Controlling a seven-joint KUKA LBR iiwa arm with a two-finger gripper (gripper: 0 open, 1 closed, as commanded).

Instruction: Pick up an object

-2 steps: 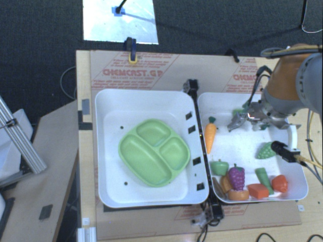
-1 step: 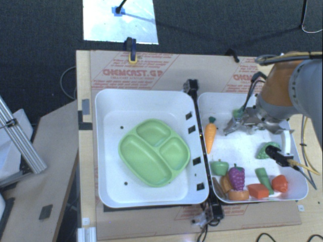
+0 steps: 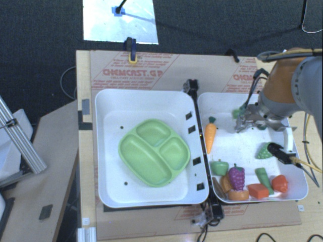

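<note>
My gripper [image 3: 245, 121] is low over the far part of the right bin [image 3: 222, 105], with the grey arm and its orange band coming in from the right. A small green piece [image 3: 236, 113] lies right against the gripper's left side; whether it is gripped cannot be made out. A carrot [image 3: 209, 135] lies by the bin's left wall. A green leafy toy [image 3: 263, 151] sits just near of the gripper. Along the near wall are a green pepper [image 3: 219, 166], purple grapes [image 3: 236, 176], a red block [image 3: 258, 190] and a red tomato [image 3: 280, 183].
The left bin [image 3: 116, 110] holds a green divided plate [image 3: 154, 153]. A black clip rail [image 3: 194, 130] runs between the two bins. Bare white floor shows in the right bin's middle, between the carrot and the leafy toy.
</note>
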